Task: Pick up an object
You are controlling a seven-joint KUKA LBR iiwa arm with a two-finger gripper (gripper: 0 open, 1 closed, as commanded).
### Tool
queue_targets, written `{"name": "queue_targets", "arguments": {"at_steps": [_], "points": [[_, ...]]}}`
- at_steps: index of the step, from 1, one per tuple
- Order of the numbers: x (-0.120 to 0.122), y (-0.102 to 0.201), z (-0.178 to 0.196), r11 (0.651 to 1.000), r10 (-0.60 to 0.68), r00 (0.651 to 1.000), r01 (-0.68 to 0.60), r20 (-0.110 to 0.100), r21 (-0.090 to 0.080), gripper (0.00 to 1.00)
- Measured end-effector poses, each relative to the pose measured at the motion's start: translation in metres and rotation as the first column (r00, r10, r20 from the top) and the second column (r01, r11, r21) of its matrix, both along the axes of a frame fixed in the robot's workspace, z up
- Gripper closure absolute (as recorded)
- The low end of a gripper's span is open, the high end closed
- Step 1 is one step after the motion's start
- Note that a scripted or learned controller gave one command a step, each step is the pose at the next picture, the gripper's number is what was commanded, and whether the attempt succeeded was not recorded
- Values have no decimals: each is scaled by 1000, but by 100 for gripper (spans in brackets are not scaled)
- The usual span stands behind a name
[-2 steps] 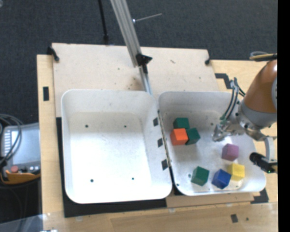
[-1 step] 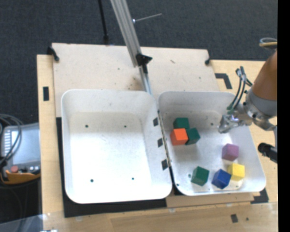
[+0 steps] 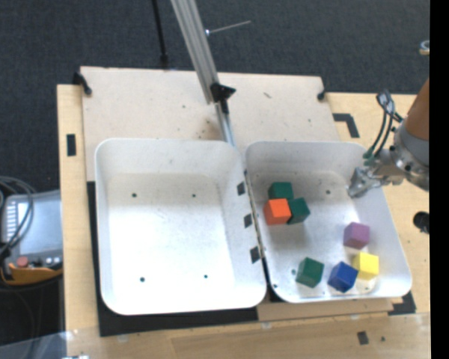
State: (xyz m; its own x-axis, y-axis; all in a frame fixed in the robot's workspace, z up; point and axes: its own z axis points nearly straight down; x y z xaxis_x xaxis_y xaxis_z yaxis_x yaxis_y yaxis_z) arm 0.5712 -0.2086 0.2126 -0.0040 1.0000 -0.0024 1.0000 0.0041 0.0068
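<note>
Camera view: smooth white bin (image 3: 374, 163) holds matte coloured cubes (image 3: 278, 210).

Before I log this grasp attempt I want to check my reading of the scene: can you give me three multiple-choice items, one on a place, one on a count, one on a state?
1. Which bin holds the blocks?
A. the left bin
B. the right bin
C. both bins

2. How many green blocks are there?
A. one
B. two
C. three

3. How does the orange block lie?
A. touching green blocks
B. alone in a corner
C. stacked on the yellow block

Key:
1 B: every block lies in the right bin, and no block lies in the left bin.
2 C: two green blocks sit beside the orange block, and a third green block lies near the front wall.
3 A: the orange block presses against the two green ones, well apart from the yellow block.

The gripper hovers at the right bin's far right side.
</note>
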Motion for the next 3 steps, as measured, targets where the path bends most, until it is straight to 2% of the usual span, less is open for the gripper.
{"name": "queue_targets", "arguments": {"at_steps": [1, 2, 3], "points": [[1, -1, 24, 1000, 2, 1000, -2, -2, 1, 100], [1, 58, 17, 1000, 3, 1000, -3, -6, 3, 100], [11, 117, 23, 1000, 5, 1000, -5, -4, 4, 100]]}}
